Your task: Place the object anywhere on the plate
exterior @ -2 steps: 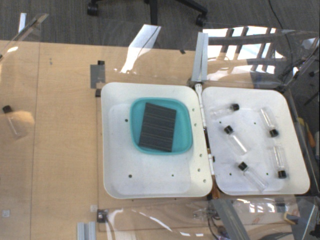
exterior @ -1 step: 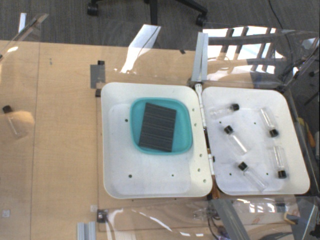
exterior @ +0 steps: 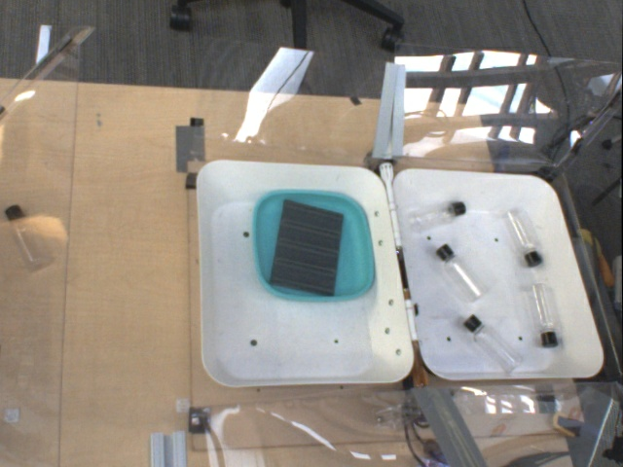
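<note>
The dark ribbed block point(exterior: 308, 247) already lies flat on the teal plate point(exterior: 264, 261) in the left bin point(exterior: 292, 353), so the main risk, I judge, is a returning arm nudging it over the plate's shallow rim.

The pale wood counter point(exterior: 97, 290) carries two shallow white bins side by side, their inner edges touching. The left bin point(exterior: 292, 353) sits near the middle; the right bin point(exterior: 574, 348) lies just beside it, toward the counter's right end.
</note>
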Available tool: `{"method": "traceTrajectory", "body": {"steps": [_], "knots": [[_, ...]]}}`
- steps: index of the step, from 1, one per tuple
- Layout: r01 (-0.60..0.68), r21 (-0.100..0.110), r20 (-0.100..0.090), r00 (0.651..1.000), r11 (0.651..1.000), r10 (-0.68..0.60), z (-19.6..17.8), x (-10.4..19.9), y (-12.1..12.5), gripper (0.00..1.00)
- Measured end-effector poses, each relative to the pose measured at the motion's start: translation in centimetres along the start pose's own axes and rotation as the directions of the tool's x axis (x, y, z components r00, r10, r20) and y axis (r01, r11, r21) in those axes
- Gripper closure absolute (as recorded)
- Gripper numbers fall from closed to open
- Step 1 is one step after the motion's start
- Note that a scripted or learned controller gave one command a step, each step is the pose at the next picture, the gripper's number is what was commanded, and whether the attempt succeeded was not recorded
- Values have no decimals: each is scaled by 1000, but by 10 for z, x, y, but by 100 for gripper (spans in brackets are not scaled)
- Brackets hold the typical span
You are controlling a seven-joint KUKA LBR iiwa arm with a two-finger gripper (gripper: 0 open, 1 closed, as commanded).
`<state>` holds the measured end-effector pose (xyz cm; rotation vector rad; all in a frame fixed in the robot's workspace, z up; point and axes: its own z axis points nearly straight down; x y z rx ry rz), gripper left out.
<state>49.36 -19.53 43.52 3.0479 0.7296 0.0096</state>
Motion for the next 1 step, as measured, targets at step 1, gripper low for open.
{"method": "traceTrajectory", "body": {"steps": [1], "knots": [[0,0,0,1000,1000,0,0,0,0,0]]}}
